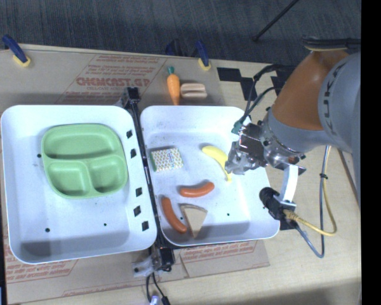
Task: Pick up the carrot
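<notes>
— Over the right bin (257,230), near its right wall: gripper (236,164) just beside the banana (216,155). Fingers apart or together? Cannot tell.

— And the carrot (173,88)? Outside, beyond the bin's far rim, beside a bun (193,91), well apart from the gripper.

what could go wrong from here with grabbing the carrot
The carrot lies outside both bins, on the cardboard beyond the right bin's far rim, while the gripper sits over the banana, so it may grab that instead. A burger-like toy lies close beside the carrot and could get knocked or pinched.
</notes>
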Robot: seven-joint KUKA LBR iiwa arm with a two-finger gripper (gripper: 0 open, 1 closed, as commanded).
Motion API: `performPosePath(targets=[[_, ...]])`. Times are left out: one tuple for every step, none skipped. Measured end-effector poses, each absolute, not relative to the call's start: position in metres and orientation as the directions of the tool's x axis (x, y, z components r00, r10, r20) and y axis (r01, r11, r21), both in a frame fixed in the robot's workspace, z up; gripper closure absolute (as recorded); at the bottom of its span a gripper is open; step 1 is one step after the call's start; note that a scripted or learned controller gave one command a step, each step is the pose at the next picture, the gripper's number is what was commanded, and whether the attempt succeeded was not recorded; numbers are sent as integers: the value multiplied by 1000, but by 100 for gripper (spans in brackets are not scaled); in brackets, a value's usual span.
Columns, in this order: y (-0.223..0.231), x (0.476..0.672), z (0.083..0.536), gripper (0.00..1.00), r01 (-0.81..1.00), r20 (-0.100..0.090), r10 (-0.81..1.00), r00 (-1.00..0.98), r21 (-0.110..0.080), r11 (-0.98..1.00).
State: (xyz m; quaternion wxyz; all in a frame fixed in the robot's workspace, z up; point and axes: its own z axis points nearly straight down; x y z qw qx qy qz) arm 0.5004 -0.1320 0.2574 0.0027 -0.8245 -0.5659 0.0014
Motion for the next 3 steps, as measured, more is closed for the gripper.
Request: performPosePath(targets=[[-203, 480, 365, 100, 886, -1, 886, 464, -1, -464], [-136, 476, 270, 100, 929, 0, 929, 370, -5, -370], [-62, 487, 220, 100, 820, -2, 820, 572, -8, -572]])
